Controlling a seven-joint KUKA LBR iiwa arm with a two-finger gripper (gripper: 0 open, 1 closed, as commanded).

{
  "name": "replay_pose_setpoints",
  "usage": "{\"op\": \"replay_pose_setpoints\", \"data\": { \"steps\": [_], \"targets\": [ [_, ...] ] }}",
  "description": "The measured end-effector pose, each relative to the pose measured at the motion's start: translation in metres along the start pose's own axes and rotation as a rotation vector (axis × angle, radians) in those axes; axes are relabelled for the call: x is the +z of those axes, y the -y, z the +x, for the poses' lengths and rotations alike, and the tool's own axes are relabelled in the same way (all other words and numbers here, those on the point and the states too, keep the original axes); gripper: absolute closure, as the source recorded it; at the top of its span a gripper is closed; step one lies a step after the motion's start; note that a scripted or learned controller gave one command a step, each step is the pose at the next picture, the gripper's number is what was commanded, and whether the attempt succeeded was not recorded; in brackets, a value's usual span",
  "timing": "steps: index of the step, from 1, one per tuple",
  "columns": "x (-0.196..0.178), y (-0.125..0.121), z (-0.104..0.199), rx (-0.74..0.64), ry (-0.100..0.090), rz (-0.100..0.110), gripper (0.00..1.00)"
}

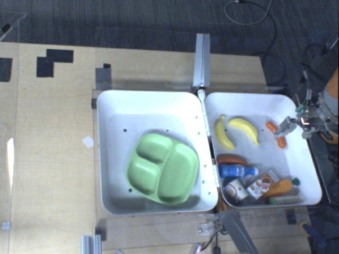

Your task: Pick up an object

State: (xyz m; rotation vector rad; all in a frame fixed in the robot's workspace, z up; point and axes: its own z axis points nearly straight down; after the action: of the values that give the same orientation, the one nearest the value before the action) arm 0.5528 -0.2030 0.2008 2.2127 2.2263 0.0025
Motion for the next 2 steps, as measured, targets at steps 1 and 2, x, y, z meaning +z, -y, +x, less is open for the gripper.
{"op": "replay_pose_setpoints", "data": {
  "steps": [1, 2],
  "targets": [
    [0.104, -0.018, -0.001, 0.034, 0.0, -0.003, 0.0],
    [0.093, -0.02, -0.001, 0.03, 0.001, -0.009, 1.0]
  ]
}}
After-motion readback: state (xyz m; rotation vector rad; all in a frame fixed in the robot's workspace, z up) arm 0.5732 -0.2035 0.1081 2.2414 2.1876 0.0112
